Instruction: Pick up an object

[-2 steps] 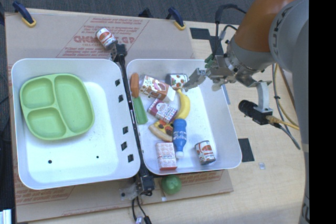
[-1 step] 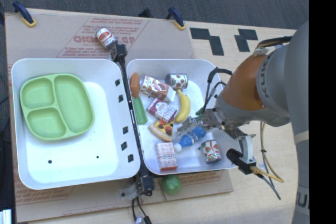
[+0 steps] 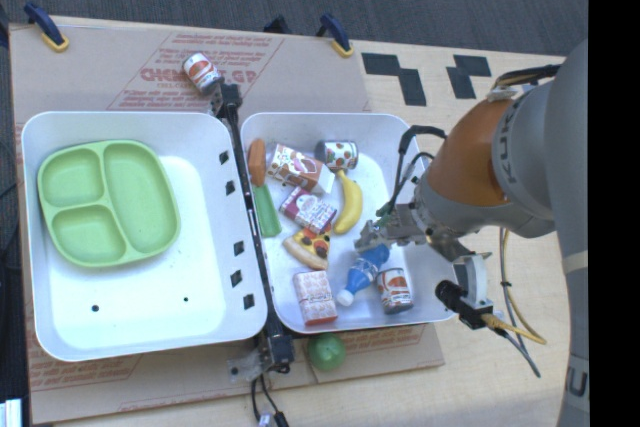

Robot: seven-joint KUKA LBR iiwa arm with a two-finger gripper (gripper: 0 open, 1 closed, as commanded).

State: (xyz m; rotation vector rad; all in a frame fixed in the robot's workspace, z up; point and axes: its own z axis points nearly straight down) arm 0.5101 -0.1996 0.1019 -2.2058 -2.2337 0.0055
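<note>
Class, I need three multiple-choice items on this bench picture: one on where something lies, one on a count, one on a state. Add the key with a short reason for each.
1. Where does the green ball lie?
A. in the left bin
B. on the green tray
C. on the bench outside the bins

2. How many compartments has the green tray?
A. two
B. three
C. five

3. How does the can by the blue bottle rest?
A. on its side in the right bin
B. hanging from the gripper
C. stacked on the banana

Key: 1 C, it sits below the bins' front rims. 2 B, three hollows show. 3 A, it lies flat on the bin floor.
</note>
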